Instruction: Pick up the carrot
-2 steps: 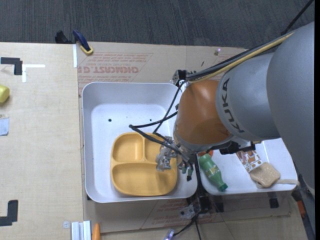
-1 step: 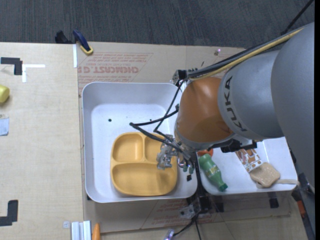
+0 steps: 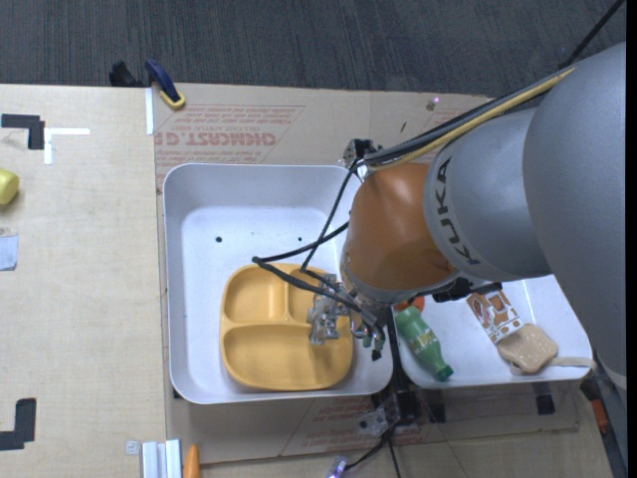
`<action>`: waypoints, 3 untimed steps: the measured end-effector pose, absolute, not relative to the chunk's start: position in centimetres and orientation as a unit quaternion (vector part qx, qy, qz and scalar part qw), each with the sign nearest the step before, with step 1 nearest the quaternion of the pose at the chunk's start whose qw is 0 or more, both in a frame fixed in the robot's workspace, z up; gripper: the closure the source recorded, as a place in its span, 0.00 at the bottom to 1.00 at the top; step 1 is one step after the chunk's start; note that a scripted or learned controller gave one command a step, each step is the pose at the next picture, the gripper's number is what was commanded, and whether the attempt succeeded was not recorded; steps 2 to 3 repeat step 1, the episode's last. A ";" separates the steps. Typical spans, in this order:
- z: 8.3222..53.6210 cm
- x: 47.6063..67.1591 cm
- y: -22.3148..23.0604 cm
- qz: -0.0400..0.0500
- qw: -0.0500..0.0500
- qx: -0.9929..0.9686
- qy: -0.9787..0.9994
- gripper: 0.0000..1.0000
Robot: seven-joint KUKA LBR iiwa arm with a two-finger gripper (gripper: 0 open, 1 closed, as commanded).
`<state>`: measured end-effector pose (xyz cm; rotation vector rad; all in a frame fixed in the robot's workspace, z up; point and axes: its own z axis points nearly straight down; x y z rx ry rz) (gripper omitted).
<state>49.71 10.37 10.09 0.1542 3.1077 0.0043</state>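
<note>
- Gripper hangs low over the right rim of the yellow divided plate in the left bin; how wide it stands cannot be told.
- Carrot cannot be made out for sure: an orange sliver shows at the lower edge of the bench, outside both bins, well apart from the gripper.
- "KUKA" reads on the grey arm; the cardboard carries red print, too blurred to read.
- Green bottle lies in the right bin, just beside the gripper.
</note>
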 end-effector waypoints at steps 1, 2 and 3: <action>10.3 49.5 12.1 -0.002 0.025 -0.047 0.999 1.00; 10.3 49.5 12.1 -0.002 0.025 -0.047 0.999 1.00; 10.3 49.5 12.1 -0.002 0.025 -0.047 0.999 1.00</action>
